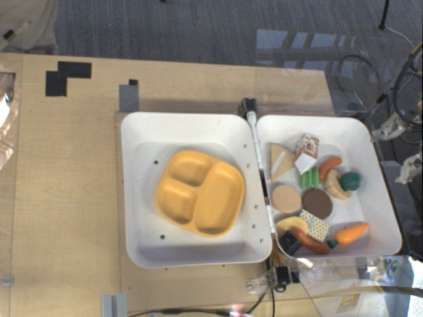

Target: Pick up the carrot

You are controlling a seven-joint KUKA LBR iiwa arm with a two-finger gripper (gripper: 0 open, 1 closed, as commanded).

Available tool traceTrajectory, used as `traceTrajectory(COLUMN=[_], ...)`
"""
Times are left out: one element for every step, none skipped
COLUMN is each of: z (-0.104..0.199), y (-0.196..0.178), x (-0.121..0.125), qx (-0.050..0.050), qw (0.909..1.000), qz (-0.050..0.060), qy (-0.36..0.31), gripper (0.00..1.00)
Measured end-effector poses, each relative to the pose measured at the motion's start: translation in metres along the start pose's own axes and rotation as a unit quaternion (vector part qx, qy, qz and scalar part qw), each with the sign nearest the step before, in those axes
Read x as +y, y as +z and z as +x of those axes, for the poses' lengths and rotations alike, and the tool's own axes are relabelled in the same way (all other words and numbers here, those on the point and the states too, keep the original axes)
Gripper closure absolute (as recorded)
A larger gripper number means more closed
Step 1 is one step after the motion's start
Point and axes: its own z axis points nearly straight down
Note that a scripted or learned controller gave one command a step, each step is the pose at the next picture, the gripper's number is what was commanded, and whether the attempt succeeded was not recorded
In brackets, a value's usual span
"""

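The left bin (132, 177) holds a yellow divided tray (200, 192), and nothing there matters for this step. The right bin (380, 177) is crowded: a tan wedge (280, 160), two round discs, a red sausage (309, 241) along the near wall. The carrot (350, 233) lies at the near-right corner, leafy end toward the sausage, orange tip pointing right and apart from the wall. A good approach, I judge, comes down over its thick middle with the jaws across its width (the checkered piece (316, 226) sits just beside) — steady, not skewed. The pincer's state — I cannot tell.
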Motion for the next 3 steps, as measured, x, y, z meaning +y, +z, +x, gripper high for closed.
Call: traceTrajectory(z=[0.003, -0.047, -0.047], y=[-0.075, -0.015, -0.054], x=[-0.001, -0.017, -0.018], qx=[-0.005, -0.002, -0.003], qw=[0.9815, 0.9442, 0.8966], qz=[0.006, 0.002, 0.004], qy=[-0.191, -0.329, -0.443], gripper=[0.00, 0.00, 0.00])
